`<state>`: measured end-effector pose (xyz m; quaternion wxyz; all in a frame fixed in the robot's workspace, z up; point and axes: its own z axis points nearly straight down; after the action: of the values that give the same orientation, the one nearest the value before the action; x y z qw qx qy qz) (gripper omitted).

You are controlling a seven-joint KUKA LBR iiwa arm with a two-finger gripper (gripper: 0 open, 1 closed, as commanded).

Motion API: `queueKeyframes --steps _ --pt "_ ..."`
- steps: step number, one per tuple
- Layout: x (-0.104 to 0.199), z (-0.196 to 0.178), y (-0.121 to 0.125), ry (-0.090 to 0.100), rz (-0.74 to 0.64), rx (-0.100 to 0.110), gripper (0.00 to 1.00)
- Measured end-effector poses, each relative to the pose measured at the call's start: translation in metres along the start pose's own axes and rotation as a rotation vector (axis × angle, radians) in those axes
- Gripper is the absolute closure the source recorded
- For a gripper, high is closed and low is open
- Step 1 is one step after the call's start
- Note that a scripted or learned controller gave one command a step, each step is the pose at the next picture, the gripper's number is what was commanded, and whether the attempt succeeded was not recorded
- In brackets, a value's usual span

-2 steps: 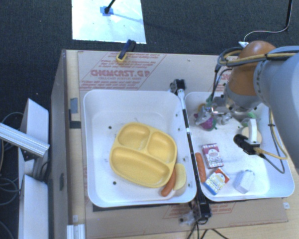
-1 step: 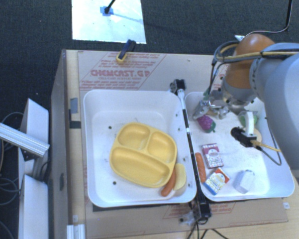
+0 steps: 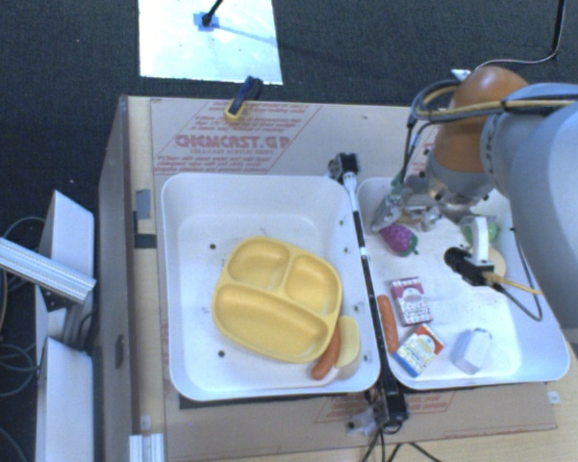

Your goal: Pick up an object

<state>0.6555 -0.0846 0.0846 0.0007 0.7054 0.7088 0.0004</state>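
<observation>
The hand (image 3: 414, 212) hovers low in the right bin (image 3: 548, 354), just above a purple toy (image 3: 398, 238); whether it is apart or together, I cannot tell. To grasp well, centre over the toy, descend straight, and avoid the bin wall.

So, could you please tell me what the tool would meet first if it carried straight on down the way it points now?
Most likely the small purple, rounded toy with a green tip, lying just under the tool in the right white bin. Depth is hard to judge from this slanted view, so it may instead meet the bin floor beside it.
</observation>
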Motion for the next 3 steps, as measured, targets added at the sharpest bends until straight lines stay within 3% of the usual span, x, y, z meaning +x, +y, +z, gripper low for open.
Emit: queueKeyframes --steps 1,2,3 --pt "0.0 -0.011 0.001 0.0 -0.002 -0.002 1.0" --pt "0.0 -0.011 0.001 -0.001 -0.003 -0.002 0.0" --pt "0.0 0.0 -0.035 0.0 0.003 0.001 0.0"
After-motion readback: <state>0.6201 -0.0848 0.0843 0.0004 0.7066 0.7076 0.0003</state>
